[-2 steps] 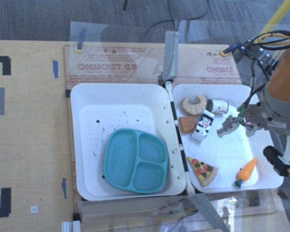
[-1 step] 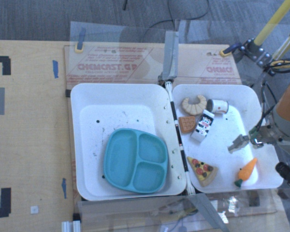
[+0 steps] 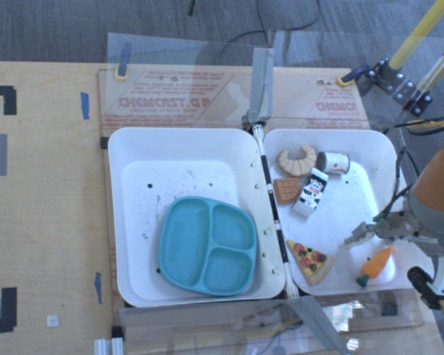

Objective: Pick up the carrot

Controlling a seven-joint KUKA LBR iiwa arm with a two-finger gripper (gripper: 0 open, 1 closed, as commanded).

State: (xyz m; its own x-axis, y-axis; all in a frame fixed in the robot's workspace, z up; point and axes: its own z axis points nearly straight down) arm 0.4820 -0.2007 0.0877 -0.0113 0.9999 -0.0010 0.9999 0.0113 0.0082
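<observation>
The carrot is orange with a green tip and lies in the right bin, in its near right corner. It points up and to the right. My gripper hangs just above the carrot's upper end on the grey arm with the orange band, which comes in from the right edge. Nothing shows in the gripper's grasp, and the carrot rests on the bin floor.
The right bin also holds a pizza slice, a small black and white carton, a square cracker, a croissant and a white cylinder. A teal divided plate lies in the left bin.
</observation>
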